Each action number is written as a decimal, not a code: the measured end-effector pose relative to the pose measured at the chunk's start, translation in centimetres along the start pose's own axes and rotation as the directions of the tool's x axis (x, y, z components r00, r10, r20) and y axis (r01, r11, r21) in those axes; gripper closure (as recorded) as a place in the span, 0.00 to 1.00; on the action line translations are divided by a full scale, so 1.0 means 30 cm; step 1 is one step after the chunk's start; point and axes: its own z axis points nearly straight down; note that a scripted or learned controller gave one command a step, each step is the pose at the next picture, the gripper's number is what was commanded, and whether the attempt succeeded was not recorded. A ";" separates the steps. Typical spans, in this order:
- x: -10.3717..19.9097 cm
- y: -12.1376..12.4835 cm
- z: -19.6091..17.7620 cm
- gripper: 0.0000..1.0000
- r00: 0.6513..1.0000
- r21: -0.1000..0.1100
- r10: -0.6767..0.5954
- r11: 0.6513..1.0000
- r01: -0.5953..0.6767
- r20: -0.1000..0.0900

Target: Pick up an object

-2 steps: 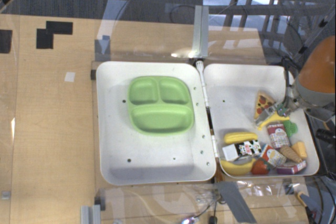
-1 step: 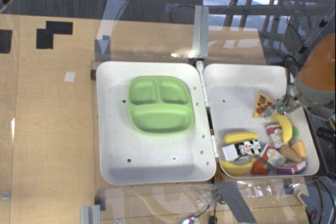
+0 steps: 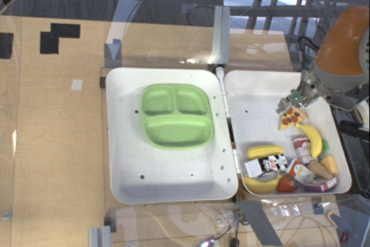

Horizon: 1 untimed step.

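1. gripper (image 3: 292, 102) sits low in the right bin (image 3: 254, 89), just above the pizza slice toy (image 3: 291, 118); whether its fingers are apart or together cannot be told, and nothing is seen between them.
2. remaining toys, including a banana (image 3: 314, 140) and a strawberry (image 3: 285, 184), crowd the bin's near corner, so the pizza slice, at the pile's far edge, looks the easiest pick.
3. green divided plate (image 3: 176, 115) lies alone in the left bin (image 3: 124, 176).

I see even, bright overhead light; glare streaks on the clear acrylic panels (image 3: 124, 14); soft shadows inside the shallow white bins (image 3: 124, 182); slightly soft focus.
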 end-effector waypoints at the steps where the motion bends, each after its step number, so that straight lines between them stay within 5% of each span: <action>1: 0.020 -0.097 0.209 1.00 0.956 0.005 0.293 0.956 -0.293 -0.002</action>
